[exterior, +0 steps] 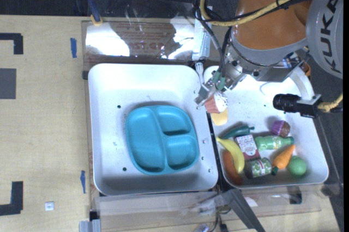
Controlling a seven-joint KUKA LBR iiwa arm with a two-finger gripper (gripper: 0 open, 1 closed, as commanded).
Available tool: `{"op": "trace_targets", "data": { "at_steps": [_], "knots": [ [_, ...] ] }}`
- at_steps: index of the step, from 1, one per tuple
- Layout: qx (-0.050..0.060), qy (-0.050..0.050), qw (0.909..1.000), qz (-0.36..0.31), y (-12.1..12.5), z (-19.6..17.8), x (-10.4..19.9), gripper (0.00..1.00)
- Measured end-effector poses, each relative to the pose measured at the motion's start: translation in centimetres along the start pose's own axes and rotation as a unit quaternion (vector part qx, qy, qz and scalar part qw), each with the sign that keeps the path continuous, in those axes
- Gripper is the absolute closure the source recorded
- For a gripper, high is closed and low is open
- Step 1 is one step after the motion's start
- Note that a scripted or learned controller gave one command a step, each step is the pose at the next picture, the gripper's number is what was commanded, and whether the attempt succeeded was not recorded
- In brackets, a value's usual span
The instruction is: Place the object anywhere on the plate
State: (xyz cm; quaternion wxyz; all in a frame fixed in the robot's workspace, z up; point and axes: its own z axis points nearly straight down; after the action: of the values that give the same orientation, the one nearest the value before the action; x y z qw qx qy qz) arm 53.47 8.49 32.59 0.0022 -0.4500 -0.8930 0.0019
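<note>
A blue plate (162,138) with three sections lies in the middle of the left bin (103,116). My gripper (214,93) hangs over the wall between the two bins, just right of the plate's far corner. It is shut on a small pink and yellow toy (218,105), which hangs from its tips above the right bin's left edge. The arm's orange band and grey wrist hide the back of the right bin.
The right bin (316,171) holds several toy foods near its front: a banana (233,154), a green pepper (235,130), a green bottle (272,142), a carrot (284,156), a green ball (297,166) and a purple piece (280,128). A shiny plastic sheet (142,40) lies behind the left bin.
</note>
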Motion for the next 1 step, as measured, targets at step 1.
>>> {"op": "trace_targets", "data": {
  "at_steps": [1],
  "knots": [
    [-0.003, -0.002, 0.9950, -0.100, 2.08, -2.25, 0.73, 1.00]
  ]
}}
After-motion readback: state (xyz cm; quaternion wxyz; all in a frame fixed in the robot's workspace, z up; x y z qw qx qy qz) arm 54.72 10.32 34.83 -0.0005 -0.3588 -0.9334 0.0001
